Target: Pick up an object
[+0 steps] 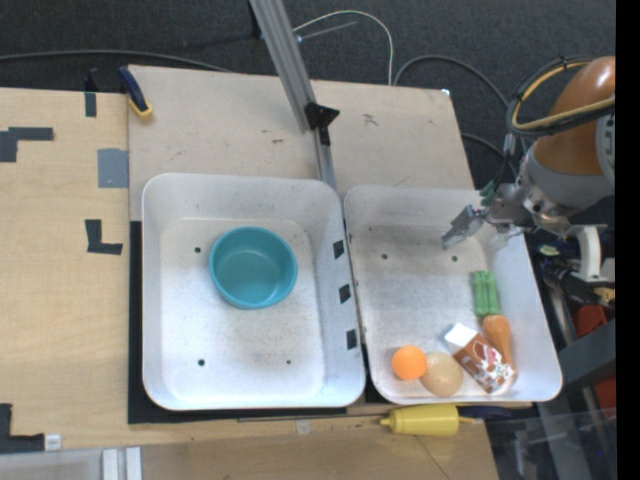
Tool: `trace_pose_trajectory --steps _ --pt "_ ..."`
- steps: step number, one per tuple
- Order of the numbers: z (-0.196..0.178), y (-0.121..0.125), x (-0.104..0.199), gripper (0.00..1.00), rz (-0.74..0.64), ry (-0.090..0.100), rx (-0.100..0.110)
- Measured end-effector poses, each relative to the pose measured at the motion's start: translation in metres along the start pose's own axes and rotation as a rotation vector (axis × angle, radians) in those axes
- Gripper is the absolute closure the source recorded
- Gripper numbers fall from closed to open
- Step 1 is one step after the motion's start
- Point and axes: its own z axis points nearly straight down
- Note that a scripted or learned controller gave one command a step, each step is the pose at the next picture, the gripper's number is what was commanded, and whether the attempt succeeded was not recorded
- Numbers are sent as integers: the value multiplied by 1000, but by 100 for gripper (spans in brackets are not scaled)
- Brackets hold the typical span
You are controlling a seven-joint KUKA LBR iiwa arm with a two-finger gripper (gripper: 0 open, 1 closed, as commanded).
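Nearest you, a yellow bottle (424, 421) lay on the bench edge just outside the right bin (400, 268). That bin held an orange ball (408, 363), a beige ball (442, 376), a snack packet (484, 362), a carrot (498, 334) and a green piece (485, 293). The left bin (170, 268) held a teal bowl (253, 267). The gripper (462, 226) hung over the right bin's far side; you could not tell its state.

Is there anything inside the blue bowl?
The blue bowl in the left bin looks empty: its bare blue bottom shows, with nothing lying in it. Whatever is under the bowl stays hidden, because the bowl covers that patch of the bin.
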Motion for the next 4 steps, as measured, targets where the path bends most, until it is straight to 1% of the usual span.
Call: trace_pose_trajectory --steps 1,2,3,4 --pt "0 0 0 0 0 0 0" --pt "44 -2 3 0 1 -1 5" --pt "98 -4 4 0 1 0 5" --pt "85 -3 4 100 -1 0 2"
